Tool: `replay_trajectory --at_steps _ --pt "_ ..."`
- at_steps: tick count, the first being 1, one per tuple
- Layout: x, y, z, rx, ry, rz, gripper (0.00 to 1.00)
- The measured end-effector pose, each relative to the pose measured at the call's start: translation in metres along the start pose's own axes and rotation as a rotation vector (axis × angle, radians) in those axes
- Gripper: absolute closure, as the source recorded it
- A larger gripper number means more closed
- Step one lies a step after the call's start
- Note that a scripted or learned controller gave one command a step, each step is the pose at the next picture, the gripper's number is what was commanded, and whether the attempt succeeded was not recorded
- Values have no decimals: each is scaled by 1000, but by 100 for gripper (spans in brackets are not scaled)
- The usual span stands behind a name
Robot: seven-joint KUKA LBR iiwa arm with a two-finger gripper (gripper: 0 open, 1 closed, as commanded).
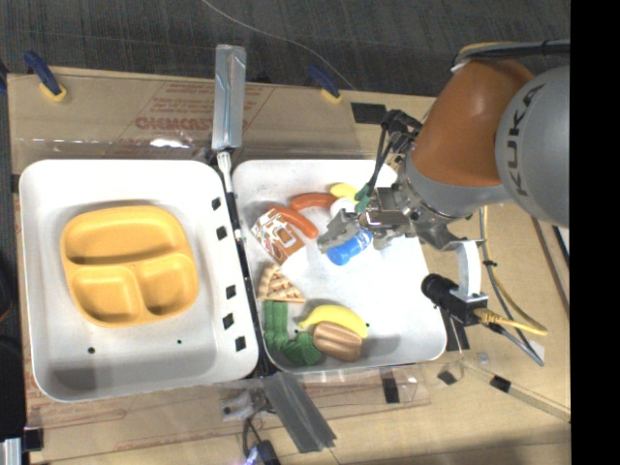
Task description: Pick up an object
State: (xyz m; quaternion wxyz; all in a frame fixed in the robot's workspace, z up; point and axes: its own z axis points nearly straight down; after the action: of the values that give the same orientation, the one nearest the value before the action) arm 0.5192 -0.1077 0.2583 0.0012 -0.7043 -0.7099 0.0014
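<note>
Gripper (pixel 351 229) sat low in right bin (pixel 412 303), fingers (pixel 339 231) closed around blue object (pixel 347 247), which lay at bin centre, just below fingertips; grip looked shallow, so object could slip out on lift. Red sausage (pixel 308 201) and yellow piece (pixel 341 192) lay just beside, could be nudged. Striped packet (pixel 276 235), waffle (pixel 279 284), green toy (pixel 283 332), banana (pixel 334 318), brown bun (pixel 337 340) crowded left and lower side. Left bin (pixel 48 356) held yellow tray (pixel 129 264), well apart.
</note>
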Motion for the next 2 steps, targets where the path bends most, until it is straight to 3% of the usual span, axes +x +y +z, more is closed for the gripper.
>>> replay_trajectory --at_steps 1,2 --pt "0 54 108 9 1 -15 0" --pt "37 83 67 -4 0 -112 0"
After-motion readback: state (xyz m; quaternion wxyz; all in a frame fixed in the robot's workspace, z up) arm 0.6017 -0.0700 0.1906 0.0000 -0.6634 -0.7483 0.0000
